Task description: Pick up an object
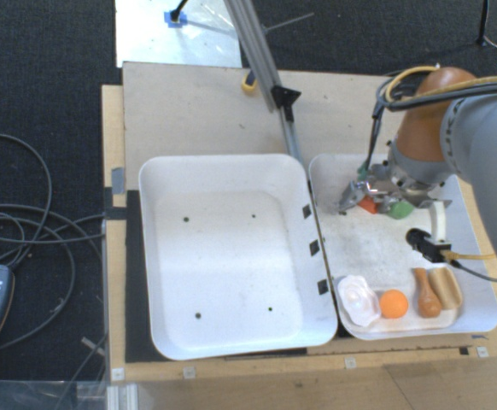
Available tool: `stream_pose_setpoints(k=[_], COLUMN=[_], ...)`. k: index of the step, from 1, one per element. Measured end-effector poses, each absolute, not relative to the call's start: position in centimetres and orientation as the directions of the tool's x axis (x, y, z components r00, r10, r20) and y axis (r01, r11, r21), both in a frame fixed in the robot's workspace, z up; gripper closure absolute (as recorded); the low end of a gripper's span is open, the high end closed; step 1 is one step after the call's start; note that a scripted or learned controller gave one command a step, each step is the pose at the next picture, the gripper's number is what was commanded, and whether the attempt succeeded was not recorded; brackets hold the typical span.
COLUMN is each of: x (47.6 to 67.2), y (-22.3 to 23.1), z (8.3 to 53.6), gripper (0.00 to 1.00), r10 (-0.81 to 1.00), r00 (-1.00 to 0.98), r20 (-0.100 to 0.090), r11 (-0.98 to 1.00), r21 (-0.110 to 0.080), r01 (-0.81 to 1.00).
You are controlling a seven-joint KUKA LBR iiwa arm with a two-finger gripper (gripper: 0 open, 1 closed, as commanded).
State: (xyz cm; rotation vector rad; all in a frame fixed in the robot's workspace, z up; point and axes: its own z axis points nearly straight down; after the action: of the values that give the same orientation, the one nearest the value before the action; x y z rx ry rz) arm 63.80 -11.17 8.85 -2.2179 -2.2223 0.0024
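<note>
Camera view: end effector (357, 196) low in right bin (351, 254), its grip state unreadable, arm partly hiding small red object (368, 203) and green object (400, 209) beneath.

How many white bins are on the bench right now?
2. The left bin sits beside the right bin, where the gripper is.

No readable text, label, brand, number or sign anywhere on the bench (189, 109), the two bins or the arm. Small black marks along the left bin's (223, 254) right edge, too small to read as characters.
</note>
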Motion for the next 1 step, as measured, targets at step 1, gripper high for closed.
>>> stream_pose_setpoints(k=[1], x=[64.01], y=[-11.22], z=[10.26], gripper=[1.00], r10=[1.000], r00=[-0.003], r20=[0.000], r11=[0.003], r21=[0.004], r01=[1.000])
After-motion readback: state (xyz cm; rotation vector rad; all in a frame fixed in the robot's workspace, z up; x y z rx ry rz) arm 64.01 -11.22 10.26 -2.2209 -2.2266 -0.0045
